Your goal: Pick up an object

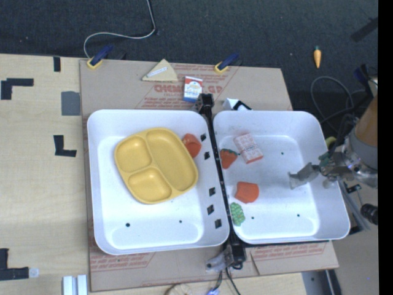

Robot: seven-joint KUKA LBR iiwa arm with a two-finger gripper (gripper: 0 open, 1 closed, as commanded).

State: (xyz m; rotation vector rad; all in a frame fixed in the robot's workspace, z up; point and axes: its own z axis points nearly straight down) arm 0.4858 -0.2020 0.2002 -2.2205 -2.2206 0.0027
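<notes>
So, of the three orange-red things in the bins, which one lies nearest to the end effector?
The orange-red block in the right bin, left of the end effector. The others sit farther left, near the divider.

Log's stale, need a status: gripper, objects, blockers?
Gripper low inside right bin, holding nothing visible. Orange block, pink box to its left, untouched. Path between clear.

bins (98, 165) white | divided plate (156, 165) yellow | block (247, 192) orange | small toy (237, 213) green
</notes>
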